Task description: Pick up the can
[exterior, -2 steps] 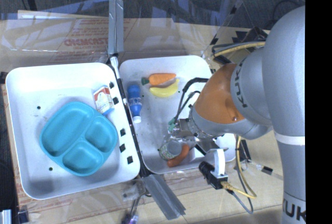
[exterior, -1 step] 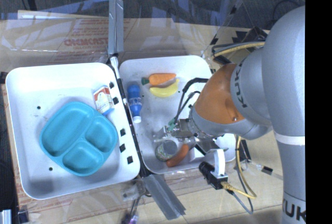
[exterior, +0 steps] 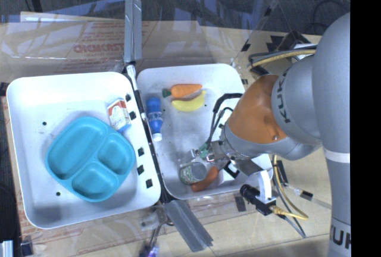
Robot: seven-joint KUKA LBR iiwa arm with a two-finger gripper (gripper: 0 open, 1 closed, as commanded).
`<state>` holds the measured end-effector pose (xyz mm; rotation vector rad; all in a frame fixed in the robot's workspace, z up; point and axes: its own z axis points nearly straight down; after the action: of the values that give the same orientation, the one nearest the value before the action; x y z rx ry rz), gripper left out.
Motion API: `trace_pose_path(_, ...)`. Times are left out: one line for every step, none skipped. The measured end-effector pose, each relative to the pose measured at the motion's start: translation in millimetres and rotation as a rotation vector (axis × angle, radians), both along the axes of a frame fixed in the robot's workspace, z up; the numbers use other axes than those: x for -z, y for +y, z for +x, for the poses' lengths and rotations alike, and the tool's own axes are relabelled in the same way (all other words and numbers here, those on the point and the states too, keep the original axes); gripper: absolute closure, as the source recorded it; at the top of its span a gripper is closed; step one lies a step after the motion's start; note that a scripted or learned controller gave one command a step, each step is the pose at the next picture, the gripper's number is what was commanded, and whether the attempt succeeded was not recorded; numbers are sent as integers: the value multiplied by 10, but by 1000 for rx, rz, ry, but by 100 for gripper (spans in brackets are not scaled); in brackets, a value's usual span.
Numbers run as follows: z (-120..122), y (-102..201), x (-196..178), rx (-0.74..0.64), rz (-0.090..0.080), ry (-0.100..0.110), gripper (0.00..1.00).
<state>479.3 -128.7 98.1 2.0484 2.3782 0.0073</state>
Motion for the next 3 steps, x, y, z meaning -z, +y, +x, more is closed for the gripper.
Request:
trace_pose_path(147, 518, -938, 105, 0, 6, 0)
trace_pose_path(-23, -293, -278, 405, 1, 6, 0)
trace_pose_path(-25, 396, 70, 264, 1, 8, 0)
